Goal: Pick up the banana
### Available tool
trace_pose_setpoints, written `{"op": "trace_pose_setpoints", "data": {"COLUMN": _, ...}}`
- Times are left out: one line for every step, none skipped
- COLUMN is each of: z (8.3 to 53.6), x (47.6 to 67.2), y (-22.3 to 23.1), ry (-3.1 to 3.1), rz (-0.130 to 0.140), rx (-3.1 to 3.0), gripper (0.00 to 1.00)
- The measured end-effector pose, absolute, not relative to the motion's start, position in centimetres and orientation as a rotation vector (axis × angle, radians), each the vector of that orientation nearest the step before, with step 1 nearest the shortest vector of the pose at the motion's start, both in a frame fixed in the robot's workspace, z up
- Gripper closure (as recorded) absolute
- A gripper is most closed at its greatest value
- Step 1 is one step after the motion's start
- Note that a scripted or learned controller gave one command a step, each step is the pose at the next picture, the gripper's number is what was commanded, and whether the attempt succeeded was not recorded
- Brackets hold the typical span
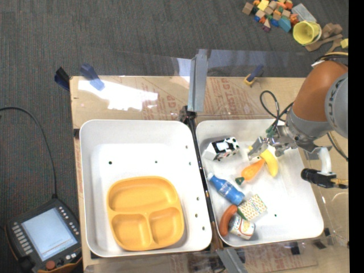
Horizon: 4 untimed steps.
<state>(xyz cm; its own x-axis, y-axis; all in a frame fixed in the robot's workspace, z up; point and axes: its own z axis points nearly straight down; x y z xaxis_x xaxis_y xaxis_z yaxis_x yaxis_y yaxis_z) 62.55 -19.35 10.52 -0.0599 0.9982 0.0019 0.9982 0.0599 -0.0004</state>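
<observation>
Brown board covers the counter [142,95] under two white bins. Nearest the camera, the left bin [91,147] holds a yellow divided tray [147,212]. In the right bin [296,209], the front clutter is a small jar [243,228], a sausage [227,219] and a blue bottle [226,189], likely scattered to make picking harder. Farther back lies a carrot [252,171] touching the banana [269,162], with a toy cow [225,147] to its left. Directly above the banana's upper end hangs the pincer [265,146], apparently lined up for a grasp; how wide it stands I cannot tell. Beyond, toy blocks [272,9] litter the carpet.
</observation>
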Motion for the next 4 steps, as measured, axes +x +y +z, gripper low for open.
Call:
{"op": "trace_pose_setpoints", "data": {"z": 11.47, "x": 62.56, "y": -19.43, "ry": -2.282, "rz": -0.003, "rx": -2.155, "gripper": 1.00}}
{"op": "trace_pose_setpoints", "data": {"z": 11.46, "x": 62.55, "y": -19.44, "ry": -2.282, "rz": -0.003, "rx": -2.155, "gripper": 0.00}}
{"op": "trace_pose_setpoints", "data": {"z": 12.41, "x": 62.55, "y": -19.54, "ry": -2.278, "rz": -0.005, "rx": -2.158, "gripper": 1.00}}
{"op": "trace_pose_setpoints", "data": {"z": 12.41, "x": 62.54, "y": -19.55, "ry": -2.277, "rz": -0.005, "rx": -2.158, "gripper": 0.00}}
